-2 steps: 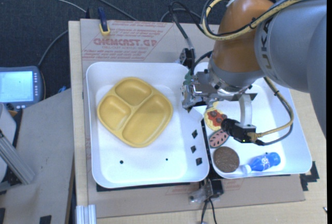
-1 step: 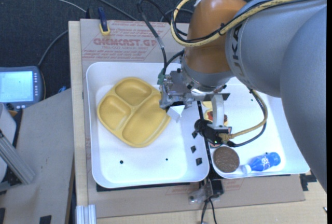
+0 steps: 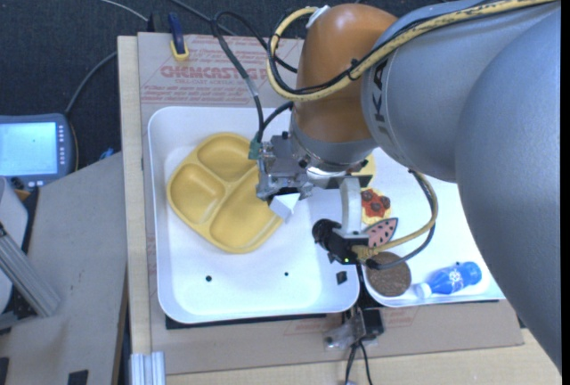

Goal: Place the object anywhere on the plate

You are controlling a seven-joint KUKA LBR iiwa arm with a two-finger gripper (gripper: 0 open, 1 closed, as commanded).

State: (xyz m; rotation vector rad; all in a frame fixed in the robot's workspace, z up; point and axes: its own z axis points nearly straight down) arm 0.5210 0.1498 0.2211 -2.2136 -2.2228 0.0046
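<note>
Item under inspection: a small pale piece (image 3: 283, 208) sits at the right edge of the yellow plate (image 3: 218, 192), directly beneath the tool end of the arm (image 3: 343, 71). It cannot be settled whether this piece is the object to be placed or a part of the tool itself. Whether it touches the plate's rim or hangs just above it cannot be told either.

Jaws: hidden under the wrist body. Their state, released or clenched, cannot be told.

The plate is divided into compartments and lies in the left bin (image 3: 178, 285), towards its far left. All compartments facing the camera appear unoccupied, so the placement is judged not yet complete.

The arm reaches in from the right and stands over the seam between the bins, consistent with a carry from the right bin (image 3: 450, 236) to the plate.

The right bin holds a brown disc (image 3: 389, 276), a blue bottle (image 3: 454, 276) and a watermelon-slice toy (image 3: 381, 232), close together at its near end.

Risk noted: a release this close to the rim may let the piece slide off.
</note>
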